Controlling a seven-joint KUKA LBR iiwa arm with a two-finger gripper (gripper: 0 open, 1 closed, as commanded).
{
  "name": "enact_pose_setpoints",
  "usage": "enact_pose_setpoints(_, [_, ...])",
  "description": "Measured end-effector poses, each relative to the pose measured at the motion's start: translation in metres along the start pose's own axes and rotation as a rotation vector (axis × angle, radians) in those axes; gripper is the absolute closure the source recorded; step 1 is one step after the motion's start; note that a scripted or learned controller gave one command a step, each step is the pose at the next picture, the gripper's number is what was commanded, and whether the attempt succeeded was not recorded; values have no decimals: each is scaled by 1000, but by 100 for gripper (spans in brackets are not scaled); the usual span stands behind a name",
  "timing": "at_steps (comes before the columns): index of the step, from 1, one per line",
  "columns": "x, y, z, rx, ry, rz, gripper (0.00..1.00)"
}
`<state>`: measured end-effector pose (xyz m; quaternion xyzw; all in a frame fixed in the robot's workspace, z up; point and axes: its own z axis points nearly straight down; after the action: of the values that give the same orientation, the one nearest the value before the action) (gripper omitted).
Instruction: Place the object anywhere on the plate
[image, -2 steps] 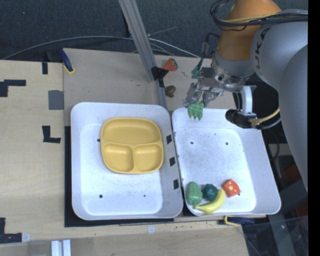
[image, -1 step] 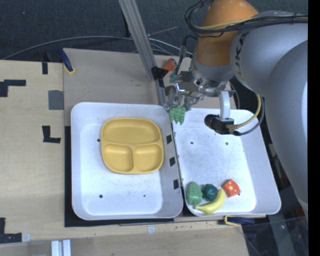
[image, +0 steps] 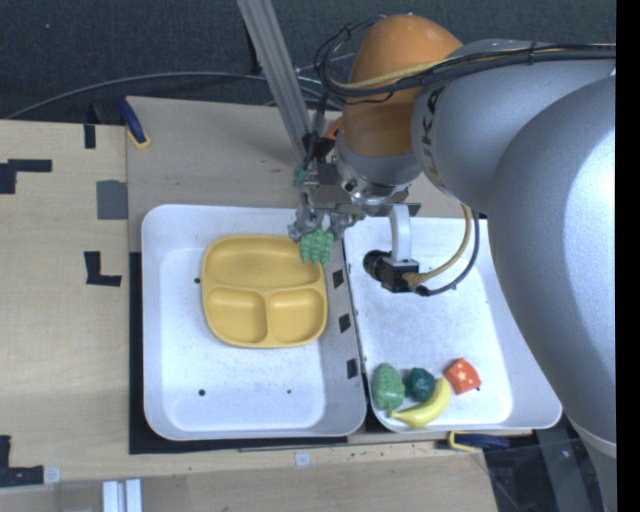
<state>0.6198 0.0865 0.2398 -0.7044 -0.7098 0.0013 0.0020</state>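
The grey arm (image: 520, 150) reaches in from three o'clock, its orange band (image: 400, 70) high at twelve o'clock; the jaws (image: 318, 232) hang below the wrist, over the inner edge of the left bin (image: 165, 300). Between the jaws sits a small green object (image: 317, 245), knobbly, like a toy bunch of grapes or a leafy vegetable; the jaws pinch it from above, and it hangs from their tips at six o'clock of the wrist. The green object lies over the two o'clock corner of the yellow plate (image: 265, 290); whether it touches the rim or hangs just clear of it cannot be told from this slant.

The yellow plate is a rounded, three-part dish; it rests in the upper half of the left bin, with one large compartment toward twelve o'clock and two smaller ones toward six o'clock.

In the right bin (image: 500, 330), at its six o'clock edge, four toys are huddled together: a light green vegetable (image: 388, 384), a darker green one (image: 420, 382) just beside it, a yellow banana (image: 428, 406) curled under both, and a red-orange piece (image: 461, 375) at three o'clock of them. A black fitting with a looped cable (image: 395, 270) hangs over the right bin's upper part; the wooden surface (image: 60, 330) bears both bins.
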Motion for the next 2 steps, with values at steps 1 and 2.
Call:
enact_pose_setpoints(1, [53,-21,9,0,0,-1,100])
enact_pose_setpoints(2, [103,-16,21,-2,-1,0,100])
